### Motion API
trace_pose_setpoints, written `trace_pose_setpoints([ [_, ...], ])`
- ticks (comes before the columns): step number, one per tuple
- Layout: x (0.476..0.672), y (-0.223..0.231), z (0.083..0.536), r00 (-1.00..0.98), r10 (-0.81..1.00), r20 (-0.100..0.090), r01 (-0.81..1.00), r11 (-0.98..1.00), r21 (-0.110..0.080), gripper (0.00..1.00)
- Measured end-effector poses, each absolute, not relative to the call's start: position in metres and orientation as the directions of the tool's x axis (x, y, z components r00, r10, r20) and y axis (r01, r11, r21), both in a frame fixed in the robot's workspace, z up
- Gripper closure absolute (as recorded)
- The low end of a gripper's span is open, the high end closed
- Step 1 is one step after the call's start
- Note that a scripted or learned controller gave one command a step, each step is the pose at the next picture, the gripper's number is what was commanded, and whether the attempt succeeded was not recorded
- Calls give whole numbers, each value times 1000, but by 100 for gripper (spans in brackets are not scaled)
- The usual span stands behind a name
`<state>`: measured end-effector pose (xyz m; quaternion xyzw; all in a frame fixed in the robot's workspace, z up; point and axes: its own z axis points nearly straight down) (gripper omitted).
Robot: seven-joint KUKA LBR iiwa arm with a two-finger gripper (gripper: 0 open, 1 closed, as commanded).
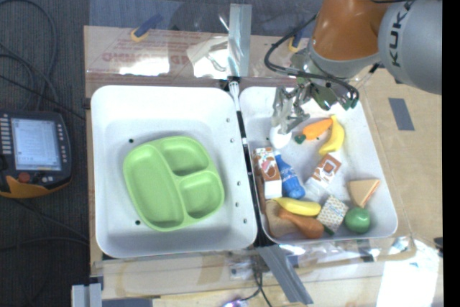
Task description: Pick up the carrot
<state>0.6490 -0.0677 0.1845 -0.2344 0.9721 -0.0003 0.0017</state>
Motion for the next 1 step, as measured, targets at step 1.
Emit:
trace_pose_setpoints([
  [1,621,-94,149,-711,-703,0,-703,711,2,100],
])
